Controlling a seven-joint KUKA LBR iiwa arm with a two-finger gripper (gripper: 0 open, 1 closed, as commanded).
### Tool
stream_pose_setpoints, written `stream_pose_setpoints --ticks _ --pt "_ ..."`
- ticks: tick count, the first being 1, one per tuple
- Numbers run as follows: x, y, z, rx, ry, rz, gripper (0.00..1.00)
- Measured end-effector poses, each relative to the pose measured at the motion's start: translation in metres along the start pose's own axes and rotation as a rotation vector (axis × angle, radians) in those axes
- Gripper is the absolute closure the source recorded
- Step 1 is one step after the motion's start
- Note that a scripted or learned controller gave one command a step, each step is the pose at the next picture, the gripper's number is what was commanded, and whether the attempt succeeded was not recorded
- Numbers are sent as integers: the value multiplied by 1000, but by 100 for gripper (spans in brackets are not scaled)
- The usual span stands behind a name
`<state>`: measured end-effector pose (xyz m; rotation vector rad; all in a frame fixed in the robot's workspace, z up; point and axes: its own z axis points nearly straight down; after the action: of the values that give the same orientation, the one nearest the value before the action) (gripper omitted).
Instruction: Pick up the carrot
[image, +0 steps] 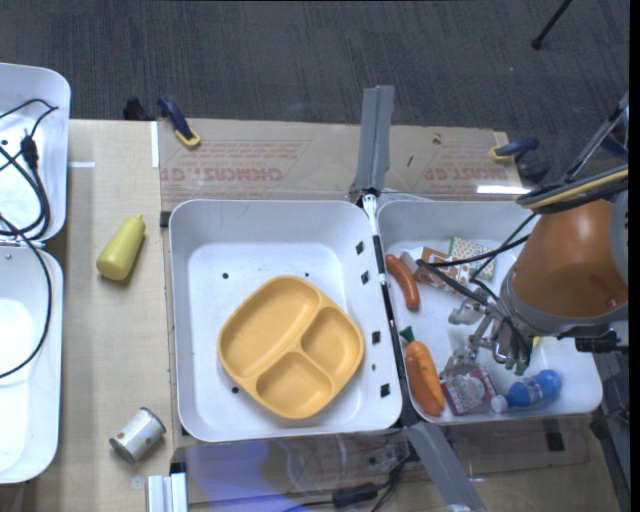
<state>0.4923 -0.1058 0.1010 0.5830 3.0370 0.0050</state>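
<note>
The carrot (423, 377) is orange with a small green top and lies along the left wall of the right bin (568, 405), near its front corner. My gripper (478, 340) hangs low over the middle of that bin, to the right of the carrot and slightly behind it, apart from it. The arm's orange band (568, 262) looms above it. Nothing shows between the gripper and the carrot.
A sausage (404, 281) lies behind the carrot by the same wall. A small packet (466, 390) and a blue bottle (530, 389) lie right of the carrot, a carton (452, 262) at the back. The left bin (200, 300) holds a yellow divided plate (291, 346).
</note>
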Motion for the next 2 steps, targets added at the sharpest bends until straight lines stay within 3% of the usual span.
stream_pose_setpoints --ticks 1,2 --pt "-43 32 13 20 45 287 0" --pt "-44 33 6 20 45 286 100"
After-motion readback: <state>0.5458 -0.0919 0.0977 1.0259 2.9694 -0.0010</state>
